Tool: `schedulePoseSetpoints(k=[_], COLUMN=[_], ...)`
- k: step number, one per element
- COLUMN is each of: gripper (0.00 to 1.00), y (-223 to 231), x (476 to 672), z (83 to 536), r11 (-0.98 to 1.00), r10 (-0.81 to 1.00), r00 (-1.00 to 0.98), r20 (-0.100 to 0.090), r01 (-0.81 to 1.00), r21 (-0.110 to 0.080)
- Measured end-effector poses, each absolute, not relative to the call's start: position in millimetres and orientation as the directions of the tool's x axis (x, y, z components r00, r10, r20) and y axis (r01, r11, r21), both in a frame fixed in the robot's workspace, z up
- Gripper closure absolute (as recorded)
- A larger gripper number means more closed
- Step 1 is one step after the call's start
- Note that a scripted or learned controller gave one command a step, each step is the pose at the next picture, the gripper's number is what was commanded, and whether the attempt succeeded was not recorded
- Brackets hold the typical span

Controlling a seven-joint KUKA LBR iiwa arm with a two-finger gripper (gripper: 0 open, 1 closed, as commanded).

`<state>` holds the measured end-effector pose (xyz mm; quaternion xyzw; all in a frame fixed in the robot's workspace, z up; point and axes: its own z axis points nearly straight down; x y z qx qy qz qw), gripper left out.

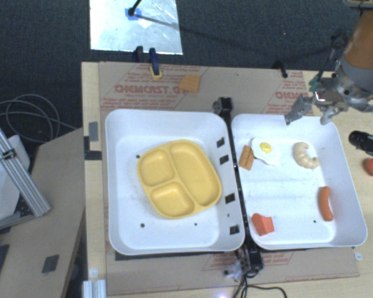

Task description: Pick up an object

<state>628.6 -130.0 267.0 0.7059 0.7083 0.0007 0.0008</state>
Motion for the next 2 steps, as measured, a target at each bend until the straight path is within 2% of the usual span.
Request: schedulePoseSetpoints(k=[1,2], gripper=[0.00,0.00], y=[-137.5,-103.6], x=[574.0,584.6], z=[143.0,317.2], r11=[-0.001,0.009], r10=[1.000,1.000], r00=[0.001,-0.009], r20=[0.002,-0.002], r01=[1.000,1.000], r21=[-0.008,0.019])
